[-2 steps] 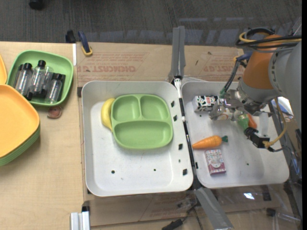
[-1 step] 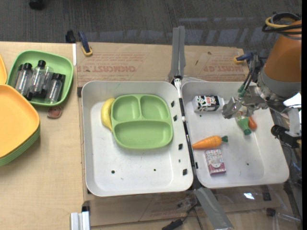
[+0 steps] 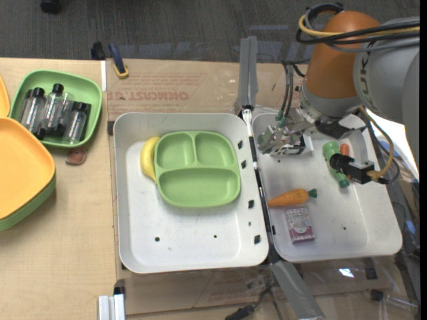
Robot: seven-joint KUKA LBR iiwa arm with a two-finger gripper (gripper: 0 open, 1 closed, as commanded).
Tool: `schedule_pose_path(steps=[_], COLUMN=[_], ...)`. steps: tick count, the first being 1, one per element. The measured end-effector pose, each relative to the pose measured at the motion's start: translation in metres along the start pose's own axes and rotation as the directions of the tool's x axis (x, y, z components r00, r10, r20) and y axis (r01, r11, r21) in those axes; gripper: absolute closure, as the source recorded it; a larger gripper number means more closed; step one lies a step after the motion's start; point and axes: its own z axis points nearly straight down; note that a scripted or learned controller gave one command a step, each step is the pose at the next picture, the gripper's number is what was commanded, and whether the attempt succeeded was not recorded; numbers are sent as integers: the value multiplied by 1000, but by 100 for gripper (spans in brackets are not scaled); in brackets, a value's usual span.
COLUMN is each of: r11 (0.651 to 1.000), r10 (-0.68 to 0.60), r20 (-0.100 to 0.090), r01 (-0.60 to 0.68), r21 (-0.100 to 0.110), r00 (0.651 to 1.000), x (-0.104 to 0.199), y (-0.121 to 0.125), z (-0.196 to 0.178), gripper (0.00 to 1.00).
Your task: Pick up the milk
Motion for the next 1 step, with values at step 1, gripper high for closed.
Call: schedule_pose_path(steps=[1], r11=[992], r10=[-127], r20=[2], r01=[127], r21=[-1], r00=[992], x=[-6], y=[37], z=[-1], gripper=[100])
